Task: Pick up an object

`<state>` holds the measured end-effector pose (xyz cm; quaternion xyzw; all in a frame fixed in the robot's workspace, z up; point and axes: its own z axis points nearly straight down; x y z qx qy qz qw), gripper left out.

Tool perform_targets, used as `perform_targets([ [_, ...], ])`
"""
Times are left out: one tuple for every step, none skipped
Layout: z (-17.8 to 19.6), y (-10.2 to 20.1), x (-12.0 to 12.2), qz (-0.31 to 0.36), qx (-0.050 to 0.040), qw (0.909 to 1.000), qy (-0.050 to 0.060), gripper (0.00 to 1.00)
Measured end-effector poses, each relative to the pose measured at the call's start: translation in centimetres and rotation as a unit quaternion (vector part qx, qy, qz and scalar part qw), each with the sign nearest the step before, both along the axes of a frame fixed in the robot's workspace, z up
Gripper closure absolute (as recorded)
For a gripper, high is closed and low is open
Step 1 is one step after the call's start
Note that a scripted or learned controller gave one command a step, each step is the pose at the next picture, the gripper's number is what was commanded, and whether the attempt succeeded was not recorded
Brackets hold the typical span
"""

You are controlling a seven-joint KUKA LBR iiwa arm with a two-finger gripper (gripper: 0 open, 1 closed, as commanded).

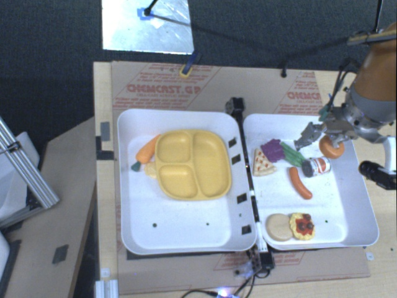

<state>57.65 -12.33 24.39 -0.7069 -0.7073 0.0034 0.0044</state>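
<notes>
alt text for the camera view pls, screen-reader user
The gripper hovers over the right bin, near toy food: purple grapes, a pizza slice, a sausage. The left bin holds a yellow divided plate with a carrot beside it.

Even, fairly bright overhead light, soft shadows hugging the white bins (186,244), which run close to washed out; a metal sheet (147,17) at the top throws pale glare; the whole view is a touch soft and grainy, dark floor murky

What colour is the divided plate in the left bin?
Yellow: the divided plate shows plainly in the camera view.
</notes>
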Motion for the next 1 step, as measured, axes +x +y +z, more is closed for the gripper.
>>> perform_targets([
  [0.70,0.02,0.23,0.001,-0.0009,1.0000,-0.006,0.00],
])
